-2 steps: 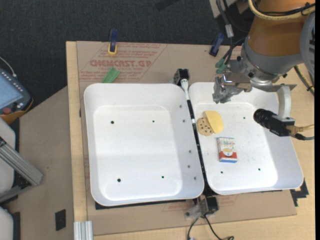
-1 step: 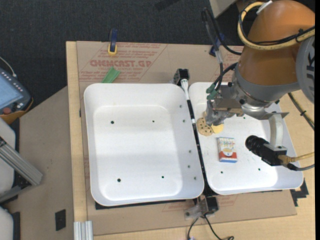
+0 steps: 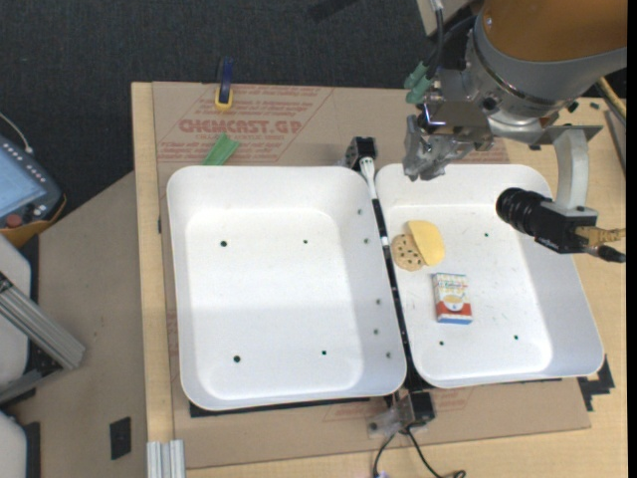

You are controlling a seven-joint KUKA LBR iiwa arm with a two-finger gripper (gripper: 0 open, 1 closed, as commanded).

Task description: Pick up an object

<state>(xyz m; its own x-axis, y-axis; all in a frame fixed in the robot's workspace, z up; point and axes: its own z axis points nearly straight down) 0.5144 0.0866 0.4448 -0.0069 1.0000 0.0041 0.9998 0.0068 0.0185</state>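
Altogether, the right bin (image 3: 557,352) holds one box (image 3: 453,298) and two cookies (image 3: 416,246).

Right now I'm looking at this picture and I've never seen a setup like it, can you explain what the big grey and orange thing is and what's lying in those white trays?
One camera looks down at a slant on a bench. The grey and orange thing is a robot arm reaching in from the right. At its tip is a two-finger gripper, hanging over the far edge of the right bin. Nothing shows between its fingers. The two white trays are shallow bins. In the right one lie a yellow wedge, a round cookie touching it, and a small box. The left bin sits beside it. The arm's job is to pick up an object.
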